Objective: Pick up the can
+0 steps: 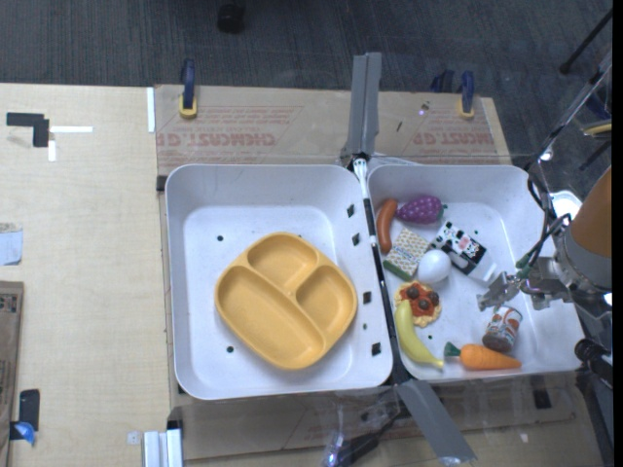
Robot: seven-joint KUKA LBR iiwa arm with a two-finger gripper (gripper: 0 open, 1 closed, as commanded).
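A: Any grip on the can (502, 329) yet?

B: None to be seen; lying in the right bin (506, 188), near its front right corner, tilted on its side, touching or almost touching the carrot (487, 358) just in front of it.

A: And the gripper (506, 294)?

B: Hovering just above the can, reaching in from the right; metal fingers spread apart, nothing between them; open, by the look of it.

A: So how far along?

B: Approach seemingly made, grasp not yet; closing on the can and lifting both left to do, judging from this alone.

A: Anything in the way?

B: Crowded on that side; carrot right against the can at the front; banana (414, 336) lying along the bin's left wall, a small pizza slice toy (421, 302) above it, a white egg (433, 266) beside that; a black-and-white cow toy (458, 246) further back, well apart from the can; purple grapes (421, 208) and a hot dog (386, 224) at the rear left.

A: Risk?

B: Probably the carrot; close enough to be nudged or pinched along with the can; a tilted can likely to roll under a poor closing.

A: Left bin?

B: Holding a yellow divided plate (285, 300), well apart from the work; no hindrance there.
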